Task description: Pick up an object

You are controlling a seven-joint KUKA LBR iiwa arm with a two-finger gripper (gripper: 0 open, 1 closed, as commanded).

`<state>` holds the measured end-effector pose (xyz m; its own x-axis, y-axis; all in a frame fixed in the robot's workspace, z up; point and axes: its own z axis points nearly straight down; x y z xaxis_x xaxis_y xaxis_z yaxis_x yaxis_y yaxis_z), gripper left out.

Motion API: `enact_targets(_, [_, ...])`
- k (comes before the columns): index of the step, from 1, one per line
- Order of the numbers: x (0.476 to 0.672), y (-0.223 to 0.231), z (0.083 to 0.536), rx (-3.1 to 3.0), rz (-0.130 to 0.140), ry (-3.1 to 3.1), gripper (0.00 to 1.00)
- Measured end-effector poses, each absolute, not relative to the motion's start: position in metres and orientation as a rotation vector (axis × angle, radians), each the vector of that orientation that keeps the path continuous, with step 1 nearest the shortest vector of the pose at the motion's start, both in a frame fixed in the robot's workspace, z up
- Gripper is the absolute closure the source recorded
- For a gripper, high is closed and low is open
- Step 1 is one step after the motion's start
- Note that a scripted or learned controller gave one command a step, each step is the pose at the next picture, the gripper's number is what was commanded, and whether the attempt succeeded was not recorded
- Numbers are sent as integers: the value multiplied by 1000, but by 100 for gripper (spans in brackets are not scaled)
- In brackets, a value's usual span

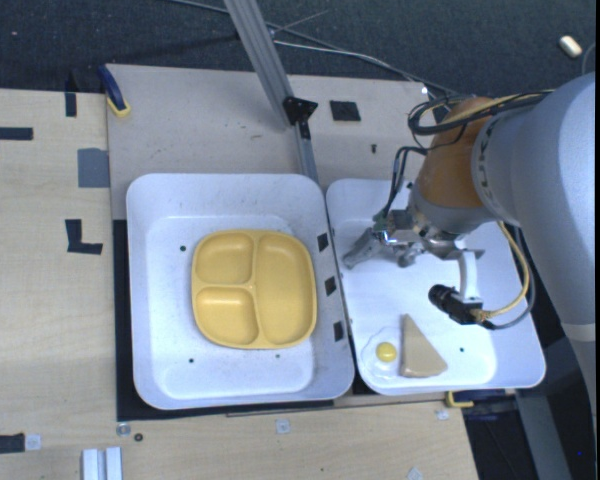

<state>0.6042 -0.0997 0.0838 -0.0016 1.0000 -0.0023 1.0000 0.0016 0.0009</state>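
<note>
Two white bins (140, 268) on desk. One yellow divided plate (253, 288) at 9 o'clock; one yellow ball (385, 351), one tan wedge (418, 349) at 4. Hand (365, 250) grip: cannot tell.

A glossy yellow three-compartment plastic plate (254, 289) lies in the shallow white left bin (160, 218), whose floor is speckled with a few dark dots. The shallow white right bin (510, 358) holds a small round yellow piece (385, 351) and a pale tan wedge-shaped block (418, 349). The robot arm (540, 158) is light grey, with an orange band (450, 173) above the wrist. The gripper (365, 250) is dull metallic grey, with black cables and a thin yellow wire looping around it. The desk (40, 268) is light wood, patterned with scattered black and grey rectangular patches.
</note>
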Motion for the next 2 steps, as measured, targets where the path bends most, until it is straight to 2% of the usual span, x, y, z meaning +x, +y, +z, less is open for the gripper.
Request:
enact_targets(1, [606,-100,97,2214,2,2219,100])
enact_targets(2, [601,-106,143,2220,2,2221,100])
